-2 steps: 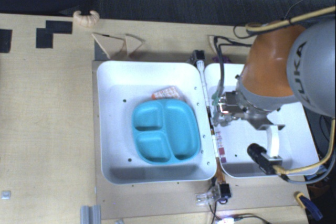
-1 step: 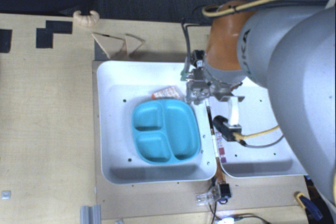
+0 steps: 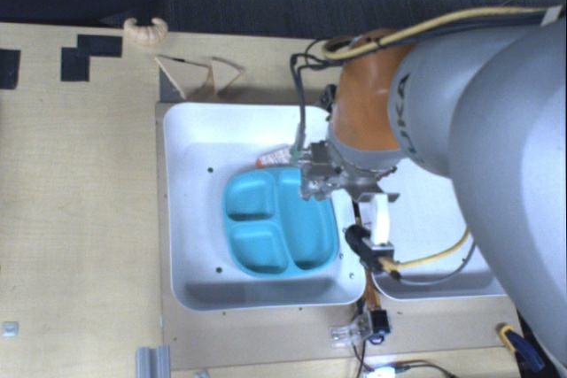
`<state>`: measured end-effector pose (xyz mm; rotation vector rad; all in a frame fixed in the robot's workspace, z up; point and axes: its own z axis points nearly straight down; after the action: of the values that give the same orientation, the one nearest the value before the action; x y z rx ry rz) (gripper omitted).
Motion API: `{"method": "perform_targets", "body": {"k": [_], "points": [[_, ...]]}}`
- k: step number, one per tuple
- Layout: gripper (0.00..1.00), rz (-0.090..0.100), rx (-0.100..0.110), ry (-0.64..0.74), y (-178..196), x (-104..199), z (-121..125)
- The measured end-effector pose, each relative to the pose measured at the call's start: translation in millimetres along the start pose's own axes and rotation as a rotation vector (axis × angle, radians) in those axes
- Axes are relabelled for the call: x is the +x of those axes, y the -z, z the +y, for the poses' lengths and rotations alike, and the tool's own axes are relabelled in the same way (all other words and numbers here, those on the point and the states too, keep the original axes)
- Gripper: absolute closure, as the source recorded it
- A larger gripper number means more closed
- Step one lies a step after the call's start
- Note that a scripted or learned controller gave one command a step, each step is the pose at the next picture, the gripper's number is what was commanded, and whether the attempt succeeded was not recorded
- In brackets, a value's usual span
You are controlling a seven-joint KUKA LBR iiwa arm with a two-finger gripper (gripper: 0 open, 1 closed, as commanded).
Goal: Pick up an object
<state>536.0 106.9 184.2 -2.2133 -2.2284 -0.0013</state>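
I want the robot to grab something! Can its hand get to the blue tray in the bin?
Probably yes. The hand hangs right over the blue tray's far right edge in the left bin, and nothing lies on top of the tray. A small orange thing sits beside it, out of the way.

Left bin (image 3: 190, 217): divided tray (image 3: 279, 221) lies inside, toward bin's right side. Small item (image 3: 273, 158) just behind tray, near back wall. Arm (image 3: 461, 119) enters from right, over the divide btwn bins. Right bin (image 3: 434, 283) mostly under arm.
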Motion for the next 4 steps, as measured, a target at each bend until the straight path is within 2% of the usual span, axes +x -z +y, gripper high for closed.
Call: {"method": "perform_targets", "body": {"k": [1,2,3,4], "points": [[0.0,0.0,0.0,0.0,0,0,0],[0.0,0.003,-0.01,-0.001,-82,10,-39],[1.0,0.027,-0.004,0.012,-70,23,-40],[1.0,0.001,-0.003,-0.001,29,48,-12]]}}
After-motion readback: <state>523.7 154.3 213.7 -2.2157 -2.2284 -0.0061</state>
